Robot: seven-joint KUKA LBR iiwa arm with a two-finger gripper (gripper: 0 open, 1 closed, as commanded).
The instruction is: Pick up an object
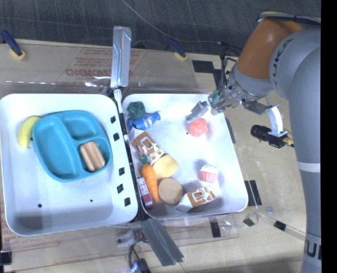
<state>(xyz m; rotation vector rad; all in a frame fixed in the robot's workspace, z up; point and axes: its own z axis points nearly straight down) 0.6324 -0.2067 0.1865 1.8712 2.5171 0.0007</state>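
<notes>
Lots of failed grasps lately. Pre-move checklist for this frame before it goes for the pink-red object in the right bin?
1. Target in view: pink-red object in the right bin, ok.
2. End effector placement: just above and touching the target's upper-left edge in the image, ok.
3. Object between fingers: cannot tell.
4. Neighbours clear of target: blue toy and cupcake sit apart, ok.
5. Distance to bin's far wall: close, cannot tell.

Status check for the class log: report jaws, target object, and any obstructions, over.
Gripper low in right bin, jaws just above pink toy, nothing between them. Toy on bin floor, standing apart. Blue toy well left, no obstruction.
</notes>
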